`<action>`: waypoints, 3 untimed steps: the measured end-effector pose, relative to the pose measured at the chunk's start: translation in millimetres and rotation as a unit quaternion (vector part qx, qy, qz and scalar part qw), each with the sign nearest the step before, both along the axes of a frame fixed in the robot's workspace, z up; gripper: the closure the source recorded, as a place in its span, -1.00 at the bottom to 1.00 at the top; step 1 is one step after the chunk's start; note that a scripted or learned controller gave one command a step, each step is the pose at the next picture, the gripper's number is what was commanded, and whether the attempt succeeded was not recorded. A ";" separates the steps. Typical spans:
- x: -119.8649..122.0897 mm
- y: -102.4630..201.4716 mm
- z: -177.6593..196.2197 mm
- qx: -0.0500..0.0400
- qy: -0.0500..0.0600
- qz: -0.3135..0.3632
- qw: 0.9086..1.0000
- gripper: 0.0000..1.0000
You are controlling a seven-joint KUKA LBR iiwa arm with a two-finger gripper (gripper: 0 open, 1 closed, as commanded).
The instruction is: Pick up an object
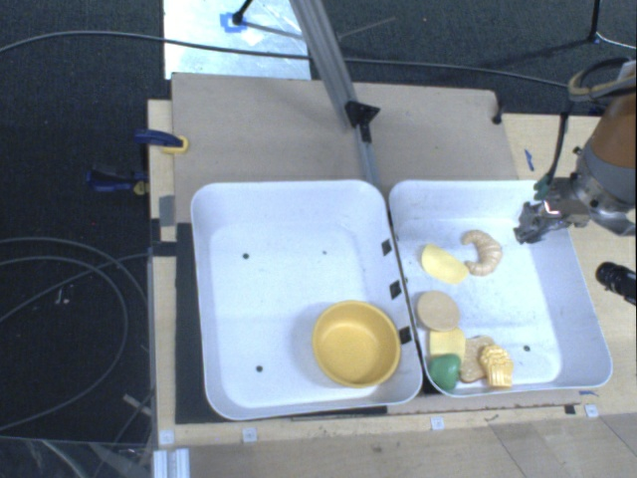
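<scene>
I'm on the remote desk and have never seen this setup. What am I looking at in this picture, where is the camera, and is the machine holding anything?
One camera looks down at a slant on a bench with two shallow white bins side by side. The robot arm comes in from the right; its gripper is over the right bin's far right part, with nothing visible in it. I cannot tell its finger position.

The left bin holds a yellow bowl. In the right bin lie a curved tan piece, a pale yellow piece, a tan round disc, and a cluster at the near edge: a yellow block, something green and a yellow ridged item.
</scene>
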State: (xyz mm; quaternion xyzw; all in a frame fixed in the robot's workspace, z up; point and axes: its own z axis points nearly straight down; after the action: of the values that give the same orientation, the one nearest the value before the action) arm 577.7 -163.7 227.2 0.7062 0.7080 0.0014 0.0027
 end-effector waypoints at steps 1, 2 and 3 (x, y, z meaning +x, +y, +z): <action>1.1 -0.1 21.2 0.001 0.001 0.002 1.000 1.00; -6.2 44.8 14.8 0.001 0.002 0.003 1.000 1.00; -10.4 98.2 23.5 0.002 0.002 0.004 1.000 1.00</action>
State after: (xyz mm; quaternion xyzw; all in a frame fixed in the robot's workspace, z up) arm 567.2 -65.5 250.7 0.7032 0.7110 0.0015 0.0002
